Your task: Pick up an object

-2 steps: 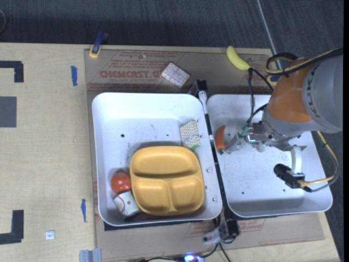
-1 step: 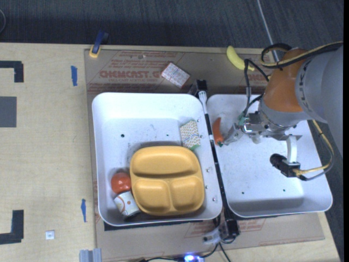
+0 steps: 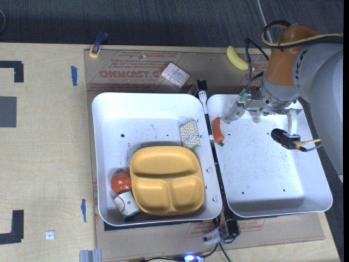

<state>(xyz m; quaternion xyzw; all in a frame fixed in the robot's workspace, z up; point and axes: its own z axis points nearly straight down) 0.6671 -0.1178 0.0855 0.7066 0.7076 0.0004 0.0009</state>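
A light wooden bench (image 3: 43, 146) is covered in part by a printed brown cardboard sheet (image 3: 136, 70), on which two shallow white plastic bins (image 3: 103, 146) (image 3: 272, 201) are set side by side, touching.

The grey arm with its orange band (image 3: 283, 64) reaches into the right white bin (image 3: 272, 173), its gripper (image 3: 240, 107) low near the bin's upper left corner. A small orange carrot-shaped toy (image 3: 217, 131) lies just beside it. The left white bin (image 3: 109, 141) holds a yellow compartment tray (image 3: 166, 179), a red-and-white ball (image 3: 122, 183) and a patterned packet (image 3: 190, 134).
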